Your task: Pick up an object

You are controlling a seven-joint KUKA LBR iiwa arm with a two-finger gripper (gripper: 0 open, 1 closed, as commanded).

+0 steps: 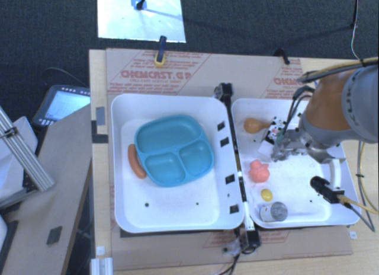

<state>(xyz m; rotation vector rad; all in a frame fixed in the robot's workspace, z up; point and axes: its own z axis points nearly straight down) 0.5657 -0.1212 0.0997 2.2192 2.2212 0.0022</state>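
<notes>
Grey can lies in right bin; board reads "CHEMCAST GP".

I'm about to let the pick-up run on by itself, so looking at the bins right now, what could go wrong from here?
1. The gripper sits low in the right bin among close-set things: a pink toy, an orange pear-shaped piece and a small black-and-white item. It may nudge one instead of grasping.
2. The arm's bulk covers much of that bin, so a grasp might be hard to confirm.
</notes>
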